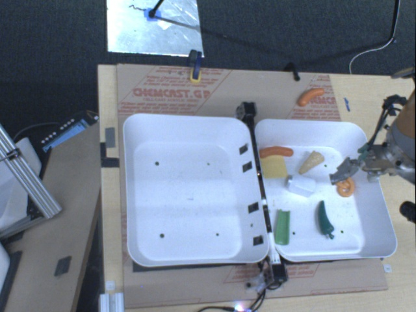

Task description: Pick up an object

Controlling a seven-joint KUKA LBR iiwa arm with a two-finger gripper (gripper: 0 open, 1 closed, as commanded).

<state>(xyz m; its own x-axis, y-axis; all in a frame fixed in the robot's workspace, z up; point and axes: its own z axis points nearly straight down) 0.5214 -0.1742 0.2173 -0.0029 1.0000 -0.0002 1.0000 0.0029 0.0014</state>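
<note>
The right bin [370, 239] holds several small items: an orange sausage [276, 151], a yellow block [273, 168], a beige cone [312, 161], a white block [301, 186], an orange ring-shaped piece [345, 188], a dark green pepper [324, 218] and a light green block [282, 227]. My gripper [342, 171] reaches in from the right and hangs just above the orange ring, at its upper left edge. Nothing is visibly held in it.
The left bin [188, 129] lies beside the right one, with a black divider strip [255, 174] between them. A second orange sausage [311, 97] lies on the cardboard behind the right bin. A yellow clamp [195, 67] stands at the back.
</note>
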